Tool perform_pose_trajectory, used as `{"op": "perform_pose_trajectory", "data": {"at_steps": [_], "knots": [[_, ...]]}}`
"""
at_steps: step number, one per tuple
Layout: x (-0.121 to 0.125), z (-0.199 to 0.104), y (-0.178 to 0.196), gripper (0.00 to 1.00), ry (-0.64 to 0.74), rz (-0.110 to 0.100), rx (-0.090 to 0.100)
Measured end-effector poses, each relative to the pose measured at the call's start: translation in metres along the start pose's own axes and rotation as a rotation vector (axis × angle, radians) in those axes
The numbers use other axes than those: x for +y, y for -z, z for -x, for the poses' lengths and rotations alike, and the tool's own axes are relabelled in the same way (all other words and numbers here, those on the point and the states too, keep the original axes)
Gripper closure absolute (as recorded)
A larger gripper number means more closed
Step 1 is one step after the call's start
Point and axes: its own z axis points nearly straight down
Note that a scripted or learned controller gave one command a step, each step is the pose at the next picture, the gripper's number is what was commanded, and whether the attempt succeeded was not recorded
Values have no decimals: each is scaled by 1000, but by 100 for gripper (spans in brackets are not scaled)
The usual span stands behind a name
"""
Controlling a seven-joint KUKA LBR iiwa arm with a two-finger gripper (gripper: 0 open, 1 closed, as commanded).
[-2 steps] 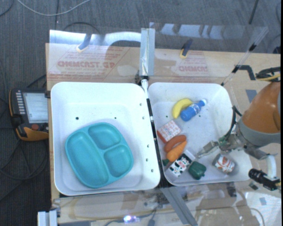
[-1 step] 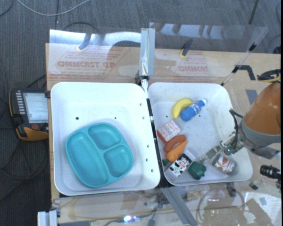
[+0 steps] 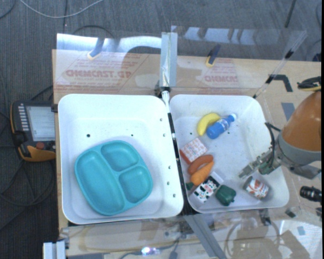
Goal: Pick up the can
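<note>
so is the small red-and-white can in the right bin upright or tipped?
Tipped: the small red-and-white can lies on its side on the right white bin's floor, just below the gripper.

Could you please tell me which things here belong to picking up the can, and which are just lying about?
Job: can; gripper.
Lying about: banana; blue bottle; carrot; teal tray; green block.

The arm [image 3: 305, 136] is reaching in from the right, its orange band showing above the grey wrist. The gripper [image 3: 249, 170] is pointing left and downward, its 2 fingers [image 3: 245, 171] sitting slightly apart.
</note>
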Motion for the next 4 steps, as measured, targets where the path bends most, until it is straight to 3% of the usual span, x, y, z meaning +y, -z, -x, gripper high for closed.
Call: {"op": "perform_pose_trajectory", "data": {"at_steps": [1, 2, 3, 4], "knots": [[62, -8, 94, 100, 397, -11, 10], [104, -56, 142, 100, 407, -9, 8], [206, -65, 247, 100, 82, -12, 6], [241, -71, 332, 100, 25, -12, 4]]}}
